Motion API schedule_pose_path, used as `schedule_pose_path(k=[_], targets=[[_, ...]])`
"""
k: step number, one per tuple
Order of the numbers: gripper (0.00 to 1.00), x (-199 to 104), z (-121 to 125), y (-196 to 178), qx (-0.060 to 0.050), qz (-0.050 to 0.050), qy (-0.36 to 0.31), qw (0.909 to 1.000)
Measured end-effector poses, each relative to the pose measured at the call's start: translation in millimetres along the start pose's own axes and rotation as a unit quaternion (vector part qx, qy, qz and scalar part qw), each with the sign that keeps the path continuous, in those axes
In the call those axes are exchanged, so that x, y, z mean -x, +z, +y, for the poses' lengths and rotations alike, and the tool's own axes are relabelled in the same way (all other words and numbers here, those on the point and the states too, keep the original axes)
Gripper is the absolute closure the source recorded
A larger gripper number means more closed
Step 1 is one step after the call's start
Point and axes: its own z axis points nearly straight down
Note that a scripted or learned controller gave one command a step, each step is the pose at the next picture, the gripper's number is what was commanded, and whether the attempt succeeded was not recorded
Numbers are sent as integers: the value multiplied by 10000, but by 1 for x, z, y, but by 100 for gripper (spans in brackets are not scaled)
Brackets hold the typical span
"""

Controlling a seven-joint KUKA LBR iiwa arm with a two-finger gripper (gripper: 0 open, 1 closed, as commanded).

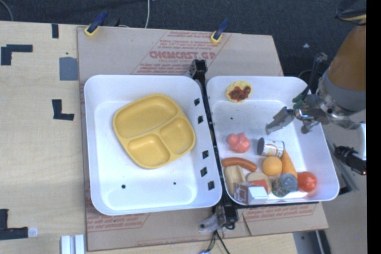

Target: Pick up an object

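My gripper [290, 112] hangs over the right bin [262, 105], above its bare upper part, and stands open with nothing between its fingers. One grey finger [278, 121] points down-left toward a small can [271, 147] lying just below it. Around the can lie a pink lump [239, 141], an orange [272, 165], a carrot [289, 162] and a sausage [238, 162]. A red tomato [306, 181], a grey object [284, 185] and a small box [250, 192] crowd the bin's near edge. A little pizza-like piece [239, 91] rests at the far left corner.
The left bin [101, 175] holds a yellow divided plate [155, 129]. A black divider with clips [203, 128] runs between the two bins. The arm's orange band [352, 62] and grey wrist rise at the right edge of the bench.
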Motion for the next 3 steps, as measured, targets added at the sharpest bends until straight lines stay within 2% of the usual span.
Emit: schedule_pose_path(k=[1, 2, 3], targets=[[0, -46, -9, 151, -15, 13, -2, 10000], [0, -53, 32, 156, 6, -4, -7, 10000], [100, -53, 31, 145, 15, 3, -3, 10000]])
